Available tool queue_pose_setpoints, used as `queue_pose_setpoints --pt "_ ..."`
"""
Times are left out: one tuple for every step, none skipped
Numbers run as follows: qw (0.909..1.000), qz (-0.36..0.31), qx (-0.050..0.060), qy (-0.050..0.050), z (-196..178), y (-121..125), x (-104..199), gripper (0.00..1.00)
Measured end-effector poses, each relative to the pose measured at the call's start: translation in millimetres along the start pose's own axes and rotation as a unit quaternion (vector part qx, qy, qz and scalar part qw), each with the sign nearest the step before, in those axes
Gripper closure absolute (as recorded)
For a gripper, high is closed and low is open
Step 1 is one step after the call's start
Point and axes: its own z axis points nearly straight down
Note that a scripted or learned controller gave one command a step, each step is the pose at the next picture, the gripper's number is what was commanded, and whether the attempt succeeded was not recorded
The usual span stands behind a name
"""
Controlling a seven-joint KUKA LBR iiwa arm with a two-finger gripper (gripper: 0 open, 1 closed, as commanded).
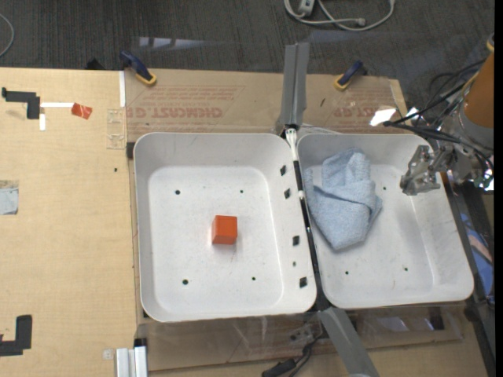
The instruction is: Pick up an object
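Orange, bright and square: the block (225, 230) sits alone near the middle of the left bin (157, 210), flat on the white floor, well apart from me. Over in the right bin (440, 273), a pale blue cloth (343, 197) lies crumpled against the left wall, bunched high at the top and drooping to a point toward the bin's centre. And here I am, my gripper (417, 173) poised over the right bin's upper right part, close to the far rim, metal fingers pointing down and leftward. The cloth is near me but apart; a strip of bare white shows between us. Nothing sits between my fingers. Are they spread or pressed together? I can't tell from this slant; they blur into one grey cluster. Cables trail off behind my wrist toward the right.
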Motion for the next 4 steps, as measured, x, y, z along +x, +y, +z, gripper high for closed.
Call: queue_pose_setpoints --pt "0.9912 -0.132 -0.001 0.001 25.9 0.8 -11.6 1.00" --pt "0.9449 -0.327 0.000 -0.001 4.3 1.2 -52.7 1.00" --pt "0.9423 -0.335 -0.001 0.000 -23.0 1.1 -33.2 1.00" --pt "0.8672 -0.498 -0.002 0.000 -33.4 1.0 -15.5 1.00"
